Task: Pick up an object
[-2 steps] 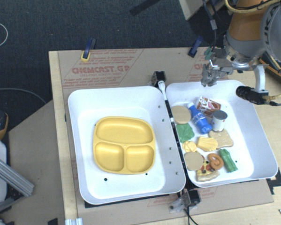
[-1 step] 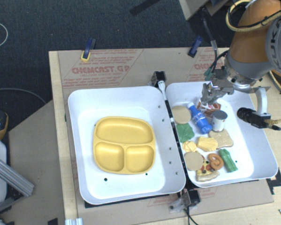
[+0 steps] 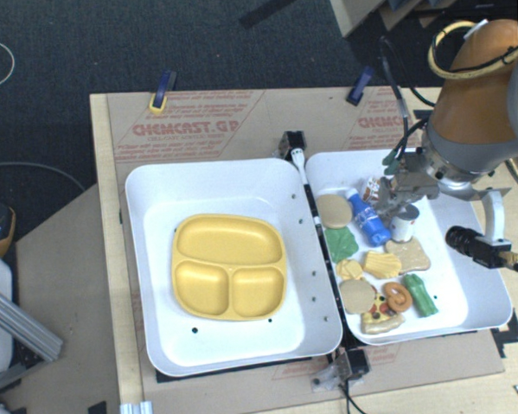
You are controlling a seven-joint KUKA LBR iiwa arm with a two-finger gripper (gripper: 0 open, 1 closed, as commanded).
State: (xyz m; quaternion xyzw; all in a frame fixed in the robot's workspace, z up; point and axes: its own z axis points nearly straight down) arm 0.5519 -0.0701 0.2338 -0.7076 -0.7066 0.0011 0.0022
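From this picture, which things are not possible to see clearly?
- Claw, camera view: the wrist's grey body covers it, so open or shut is unclear.
- Blue toy: partly under the claw; contact unclear.
- Small food toys in the right bin: overlapping, too small to identify.

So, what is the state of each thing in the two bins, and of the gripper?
Yellow tray: upright in the left bin, compartments bare.
Blue bottle: lying on its side in the right bin.
Green bottle: lying flat.
Gripper: low over the blue bottle.

Dark carpeted floor around brown bench
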